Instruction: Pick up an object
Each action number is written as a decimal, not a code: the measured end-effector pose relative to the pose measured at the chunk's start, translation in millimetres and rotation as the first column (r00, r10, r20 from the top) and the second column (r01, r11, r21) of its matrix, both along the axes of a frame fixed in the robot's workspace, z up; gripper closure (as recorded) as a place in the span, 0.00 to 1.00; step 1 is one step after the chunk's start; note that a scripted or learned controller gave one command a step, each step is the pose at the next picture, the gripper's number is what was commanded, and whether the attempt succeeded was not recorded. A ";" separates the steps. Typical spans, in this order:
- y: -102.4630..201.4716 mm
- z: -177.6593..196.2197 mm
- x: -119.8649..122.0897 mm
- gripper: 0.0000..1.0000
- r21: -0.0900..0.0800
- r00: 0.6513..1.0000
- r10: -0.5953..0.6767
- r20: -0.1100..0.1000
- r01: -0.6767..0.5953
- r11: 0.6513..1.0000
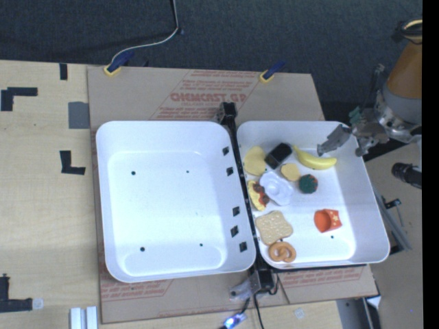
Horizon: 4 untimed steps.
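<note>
Camera view: two white bins side by side on worktop (41, 204).
Hand (335, 141): over right bin's (363, 204) far right edge, beside banana (315, 160); finger state unclear.
Objects: clustered against right bin's left wall.
Open room: left bin (164, 197) bare; right bin's right strip free.

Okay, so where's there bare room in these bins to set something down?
The left bin is bare across its floor. In the right bin, the strip right of the orange piece is free; around the banana and cracker it's crowded.
</note>
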<state>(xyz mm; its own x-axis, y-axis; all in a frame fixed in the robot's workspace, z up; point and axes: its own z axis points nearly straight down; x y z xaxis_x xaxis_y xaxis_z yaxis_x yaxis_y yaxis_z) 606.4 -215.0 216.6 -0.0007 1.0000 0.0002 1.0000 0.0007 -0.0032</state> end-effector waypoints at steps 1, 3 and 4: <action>-8.4 -135.0 -45.3 0.00 0.002 1.000 -0.001 -0.002 0.001 1.000; 45.7 -132.3 15.0 1.00 0.000 1.000 0.006 0.006 -0.006 1.000; 52.8 -62.6 28.2 1.00 -0.001 1.000 0.002 0.007 -0.002 1.000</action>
<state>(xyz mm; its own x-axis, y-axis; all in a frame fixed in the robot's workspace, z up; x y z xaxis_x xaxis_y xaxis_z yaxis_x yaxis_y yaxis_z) 634.5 -162.2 154.0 -0.0024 1.0000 -0.0012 1.0000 0.0024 0.0041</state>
